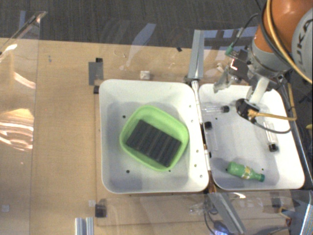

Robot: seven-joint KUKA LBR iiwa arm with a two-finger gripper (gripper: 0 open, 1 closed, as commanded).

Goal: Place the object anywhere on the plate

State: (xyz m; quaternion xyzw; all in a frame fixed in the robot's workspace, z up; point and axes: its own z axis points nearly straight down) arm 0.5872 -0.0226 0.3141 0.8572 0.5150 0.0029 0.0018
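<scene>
1. My gripper (221, 82) hangs over the far corner of the shallow white right bin (234, 146), close to the wall that bin shares with the left bin (110, 131). I cannot tell whether it is spread or pressed together, and no object is visible in its grasp.
2. I judge the task's thing to be the small green plastic bottle (244, 172) with a yellow label. It lies on its side on the floor of the right bin, well apart from my gripper and near the opposite rim.
3. The lime-green plastic plate (159, 115), square with rounded corners, sits in the left bin, across the shared wall from my gripper. A dark, ribbed, rectangular slab (152, 142) already lies on the plate and covers most of its middle.
4. Step in hand, as I judge it: the approach to the pick. The bottle is not yet taken.
5. The next move calls for crossing the bin to the bottle and descending squarely over its narrow body, since a round bottle may roll. After the lift it must clear the shared wall before release over the plate.
</scene>
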